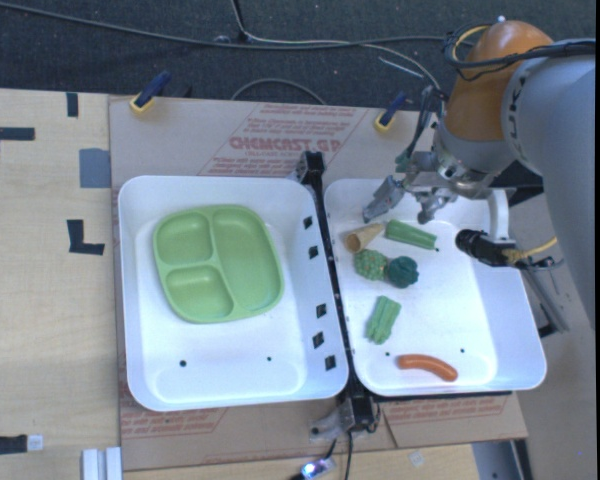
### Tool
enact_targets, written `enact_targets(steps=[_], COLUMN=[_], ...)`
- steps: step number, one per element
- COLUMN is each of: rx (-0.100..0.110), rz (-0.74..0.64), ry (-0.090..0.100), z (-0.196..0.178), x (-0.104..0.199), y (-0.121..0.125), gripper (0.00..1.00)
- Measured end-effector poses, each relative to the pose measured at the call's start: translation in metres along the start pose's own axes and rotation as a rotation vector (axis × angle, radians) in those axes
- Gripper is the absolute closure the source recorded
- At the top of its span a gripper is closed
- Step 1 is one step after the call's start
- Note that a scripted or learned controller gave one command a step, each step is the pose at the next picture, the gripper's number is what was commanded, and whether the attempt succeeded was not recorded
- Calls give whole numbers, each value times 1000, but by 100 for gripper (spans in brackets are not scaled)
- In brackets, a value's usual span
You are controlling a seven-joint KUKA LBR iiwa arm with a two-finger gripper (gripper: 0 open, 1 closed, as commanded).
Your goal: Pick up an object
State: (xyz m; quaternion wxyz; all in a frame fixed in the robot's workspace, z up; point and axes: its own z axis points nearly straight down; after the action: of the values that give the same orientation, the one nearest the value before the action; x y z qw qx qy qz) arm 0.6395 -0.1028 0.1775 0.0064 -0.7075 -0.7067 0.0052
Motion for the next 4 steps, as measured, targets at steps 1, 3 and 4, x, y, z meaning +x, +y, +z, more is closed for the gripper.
enact_targets(steps=[1,3,4], rx=[-15,-10,-8], rz=[-3,-3,-3], ry=[-2,-3,-2], z=[-9,91,79], x=[0,5,5], y=[3,-3,-3], gripper=[0,0,100])
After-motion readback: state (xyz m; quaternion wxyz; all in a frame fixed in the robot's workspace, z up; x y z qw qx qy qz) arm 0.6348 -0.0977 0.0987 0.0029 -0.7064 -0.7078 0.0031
